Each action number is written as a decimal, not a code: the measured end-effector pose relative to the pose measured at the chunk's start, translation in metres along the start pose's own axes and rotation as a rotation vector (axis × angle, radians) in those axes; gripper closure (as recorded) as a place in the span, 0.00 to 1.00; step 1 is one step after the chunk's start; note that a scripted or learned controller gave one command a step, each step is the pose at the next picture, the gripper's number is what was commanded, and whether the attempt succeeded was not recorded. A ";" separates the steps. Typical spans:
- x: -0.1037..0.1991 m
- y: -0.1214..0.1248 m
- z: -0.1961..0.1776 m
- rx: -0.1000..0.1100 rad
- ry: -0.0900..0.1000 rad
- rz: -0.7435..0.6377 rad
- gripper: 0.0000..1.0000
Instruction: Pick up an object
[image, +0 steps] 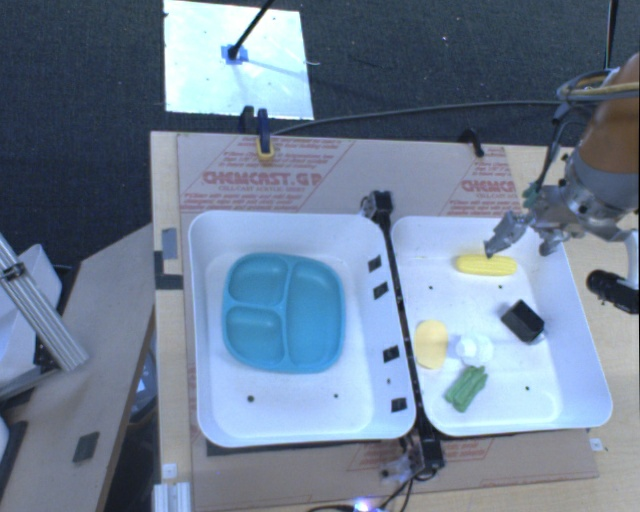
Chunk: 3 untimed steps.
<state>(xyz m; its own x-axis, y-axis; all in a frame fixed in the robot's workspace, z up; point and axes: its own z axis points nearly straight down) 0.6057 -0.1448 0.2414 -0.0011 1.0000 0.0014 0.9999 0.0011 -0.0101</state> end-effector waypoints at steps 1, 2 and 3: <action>0.000 0.002 -0.007 -0.012 -0.002 -0.003 0.00; -0.007 0.004 0.052 -0.008 -0.002 0.000 0.00; -0.001 0.011 0.098 -0.010 -0.001 -0.003 0.00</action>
<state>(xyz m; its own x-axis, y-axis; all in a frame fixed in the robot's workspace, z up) 0.6154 -0.1455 0.1435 -0.0044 1.0000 0.0000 1.0000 0.0044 -0.0004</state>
